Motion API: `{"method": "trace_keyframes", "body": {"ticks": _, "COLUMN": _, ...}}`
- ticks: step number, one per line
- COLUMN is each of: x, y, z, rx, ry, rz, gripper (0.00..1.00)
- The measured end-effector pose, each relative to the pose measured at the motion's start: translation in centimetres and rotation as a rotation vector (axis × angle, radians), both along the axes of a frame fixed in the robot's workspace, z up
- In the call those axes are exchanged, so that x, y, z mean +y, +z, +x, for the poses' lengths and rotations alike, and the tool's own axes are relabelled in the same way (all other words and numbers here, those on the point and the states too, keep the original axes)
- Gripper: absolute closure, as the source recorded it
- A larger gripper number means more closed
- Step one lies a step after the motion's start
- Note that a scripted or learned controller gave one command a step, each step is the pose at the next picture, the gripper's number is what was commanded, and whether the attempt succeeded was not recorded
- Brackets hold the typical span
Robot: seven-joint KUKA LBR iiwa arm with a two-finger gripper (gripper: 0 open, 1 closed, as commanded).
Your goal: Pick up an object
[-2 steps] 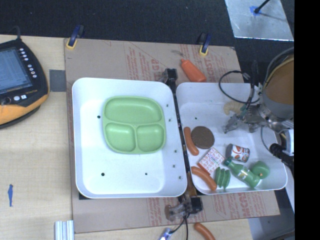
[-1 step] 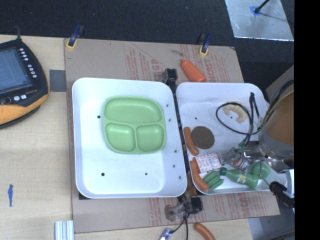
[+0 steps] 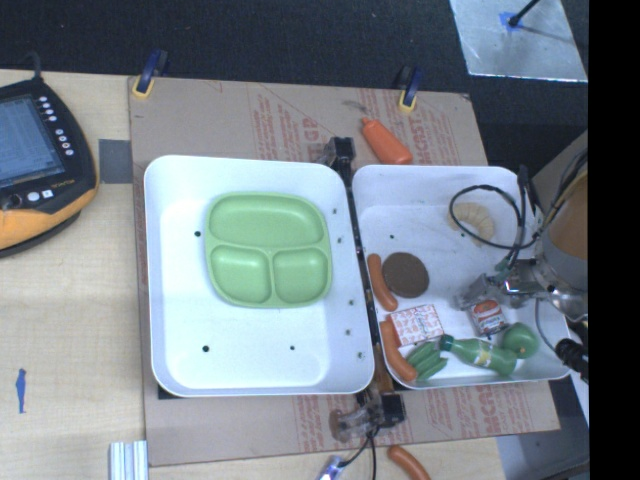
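Beneath the hand (image 3: 487, 293), fingers' spread impossible to tell, a small red-and-white labelled can (image 3: 488, 316) in the right bin (image 3: 430, 183).

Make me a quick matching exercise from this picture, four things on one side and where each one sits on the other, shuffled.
Things:
1. green divided plate
2. brown disc
3. green bottle
4. orange carrot

Places:
A. near edge of the right bin
B. on the cardboard beyond the bins
C. in the left bin
D. middle of the right bin

Pairs: 1-C, 2-D, 3-A, 4-B
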State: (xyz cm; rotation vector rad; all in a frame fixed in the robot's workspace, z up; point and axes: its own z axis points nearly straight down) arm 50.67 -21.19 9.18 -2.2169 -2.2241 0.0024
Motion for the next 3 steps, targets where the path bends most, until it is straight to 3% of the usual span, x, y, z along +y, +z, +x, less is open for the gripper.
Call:
{"method": "trace_keyframes", "body": {"ticks": 1, "x": -0.1, "y": 1.0, "z": 0.0, "rx": 0.001, "ry": 0.004, "rz": -0.001, "gripper": 1.0}}
{"method": "trace_keyframes", "body": {"ticks": 2, "x": 6.9, "y": 0.0, "z": 1.5, "rx": 0.002, "ry": 0.005, "rz": 0.001, "gripper": 1.0}}
{"method": "trace_keyframes", "body": {"ticks": 3, "x": 12.9, "y": 10.1, "z": 5.2, "rx": -0.001, "ry": 0.002, "rz": 0.001, "gripper": 1.0}}
